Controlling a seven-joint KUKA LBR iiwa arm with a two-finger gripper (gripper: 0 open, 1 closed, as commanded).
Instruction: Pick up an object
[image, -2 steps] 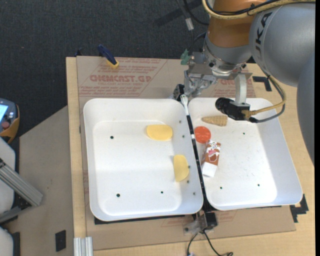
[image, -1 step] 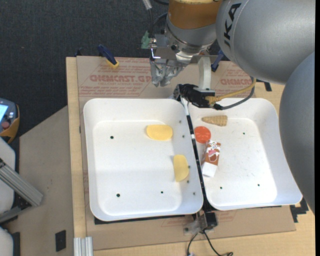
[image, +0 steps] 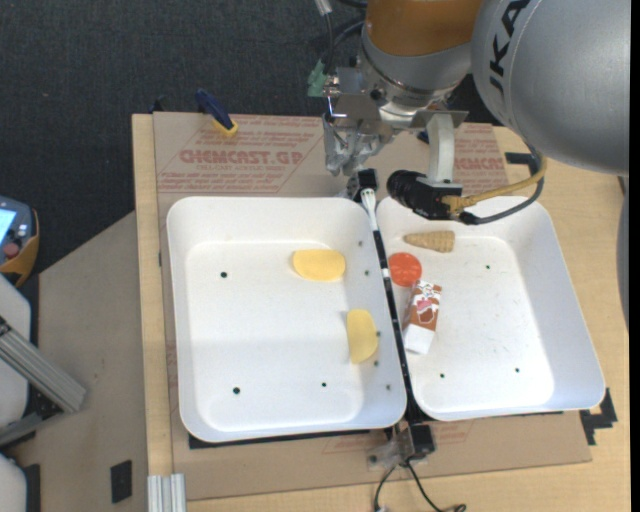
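Observation:
My gripper (image: 350, 158) hangs over the far rim where the two bins meet, above the cardboard and clear of every object. In the left bin (image: 190, 300) a round yellow piece (image: 318, 264) lies near the middle, and an oblong yellow piece (image: 361, 335) rests by the right wall. The right bin (image: 560, 300) holds a tan cone (image: 430, 240), an orange-red disc (image: 404, 267) and a white and red-brown packet (image: 424, 316), all close to its left wall. Nothing shows in the gripper.
A cardboard sheet (image: 250, 150) lies under the bins. On its far left corner sits a blue and yellow clamp (image: 217, 112). A black strip (image: 381, 270) runs along the seam between the bins. The arm's grey body fills the upper right.

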